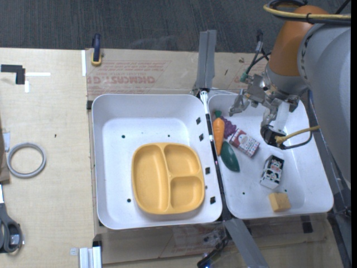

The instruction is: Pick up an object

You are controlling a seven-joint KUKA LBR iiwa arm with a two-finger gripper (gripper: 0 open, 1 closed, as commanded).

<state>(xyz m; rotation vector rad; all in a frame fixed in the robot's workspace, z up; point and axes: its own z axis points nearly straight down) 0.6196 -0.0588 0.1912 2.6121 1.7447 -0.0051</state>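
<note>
we read no clear label (reversed red print on the cardboard (144,74) is illegible); the red carton (245,143) lies flat; gripper (257,108) state we cannot tell.

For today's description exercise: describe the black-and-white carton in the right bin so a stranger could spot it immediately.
Start at the right bin, the one the arm reaches into. Near its middle, below the tool, lies the small black-and-white carton, just above a tan block. Its cow-like patches set it apart from the red-and-white box, carrot and green vegetable.

Bench (44,205): two white bins (111,127), tape roll (25,159).
</note>
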